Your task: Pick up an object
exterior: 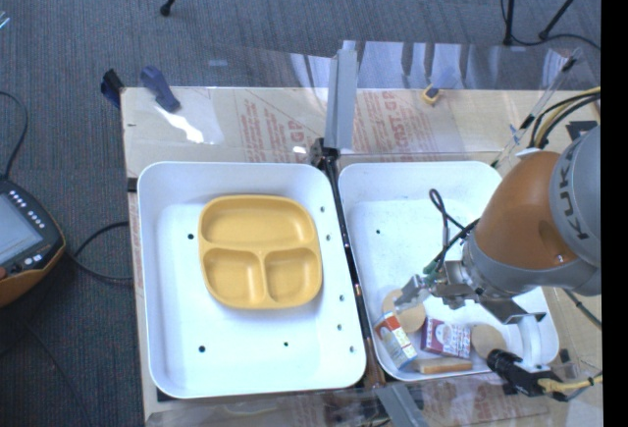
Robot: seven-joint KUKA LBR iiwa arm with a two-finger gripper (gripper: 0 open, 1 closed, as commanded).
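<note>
the gripper (424, 288), grip state unclear, hangs over a tan disc (405, 310) crowded by a can (395, 340) and maroon packet (447, 339).

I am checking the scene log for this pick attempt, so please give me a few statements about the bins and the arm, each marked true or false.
1. The yellow divided plate lies in the left bin. True.
2. The yellow divided plate has three compartments. True.
3. The arm reaches over the left bin. False: it hangs over the right bin.
4. The small items lie along the far edge of the right bin. False: they are gathered at its near edge, below the gripper.
5. A blue clamp sits on the bench's far left corner, outside both bins. True.
</note>
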